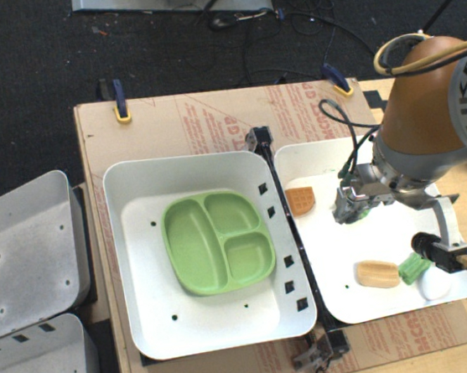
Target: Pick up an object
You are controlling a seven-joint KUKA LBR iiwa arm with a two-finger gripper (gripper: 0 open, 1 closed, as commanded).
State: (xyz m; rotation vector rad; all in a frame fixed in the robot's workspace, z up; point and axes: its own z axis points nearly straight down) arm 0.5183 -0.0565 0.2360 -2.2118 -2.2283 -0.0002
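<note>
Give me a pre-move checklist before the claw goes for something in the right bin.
1. Targets in the right bin: orange waffle-like piece, tan bread-like piece, green block: ok.
2. Claw over the right bin: ok.
3. Claw lined up over a piece: not ok, it hangs beside the orange one.
4. Something already gripped: cannot tell.
5. Green divided plate lies in the left bin, out of the way: ok.

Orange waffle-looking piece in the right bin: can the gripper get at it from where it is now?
Probably yes. The orange piece lies alone by the bin's left wall, nothing on top, and the gripper hovers just to its right. That wall beside it could crowd a grasp.
</note>
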